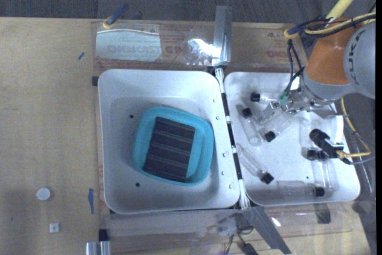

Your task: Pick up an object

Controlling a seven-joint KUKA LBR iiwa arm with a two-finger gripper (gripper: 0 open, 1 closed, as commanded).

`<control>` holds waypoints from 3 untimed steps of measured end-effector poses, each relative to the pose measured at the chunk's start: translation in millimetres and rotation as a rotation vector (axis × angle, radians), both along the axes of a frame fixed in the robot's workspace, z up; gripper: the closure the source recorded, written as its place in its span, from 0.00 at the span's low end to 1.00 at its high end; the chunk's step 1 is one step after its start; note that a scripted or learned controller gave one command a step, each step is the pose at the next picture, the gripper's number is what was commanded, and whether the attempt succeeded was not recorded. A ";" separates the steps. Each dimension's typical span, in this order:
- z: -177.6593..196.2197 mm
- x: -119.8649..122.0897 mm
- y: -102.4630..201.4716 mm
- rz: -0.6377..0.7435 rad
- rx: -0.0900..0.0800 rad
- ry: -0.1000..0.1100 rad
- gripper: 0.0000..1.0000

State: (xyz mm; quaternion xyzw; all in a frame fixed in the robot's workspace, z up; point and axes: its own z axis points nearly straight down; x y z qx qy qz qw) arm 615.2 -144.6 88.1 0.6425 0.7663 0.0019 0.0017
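A: Clear plastic pieces with black caps (270, 135) lie scattered over the right bin (352, 188), and the tool (290, 100) hangs over that bin's twelve o'clock side, below the orange-banded arm (334, 65). Whether the tool is apart or together I cannot tell; glare and cables hide it.

B: So what would make the pick go well?

A: I'd judge the pieces at the bin's middle the closest targets. Drop straight down on one that lies apart from its neighbours, and straddle the black cap, since the clear body is hard to place.

B: And the left bin (113, 146)?

A: It holds a turquoise tray (142, 134) carrying a dark ribbed block (171, 148), well apart from the tool.

B: Any writing?

A: On the counter (42, 98), at twelve o'clock from the left bin, a clear bag (128, 45) bears pale lettering too blurred to read. Reddish print on the cardboard strip (268, 45) behind the bins is illegible as well.
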 end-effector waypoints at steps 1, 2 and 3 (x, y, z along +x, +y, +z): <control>1.1 -32.0 42.9 -0.007 -0.001 -0.003 0.00; 12.1 -30.4 42.1 -0.010 -0.001 -0.008 1.00; 12.2 -30.4 42.1 -0.010 -0.001 -0.008 0.00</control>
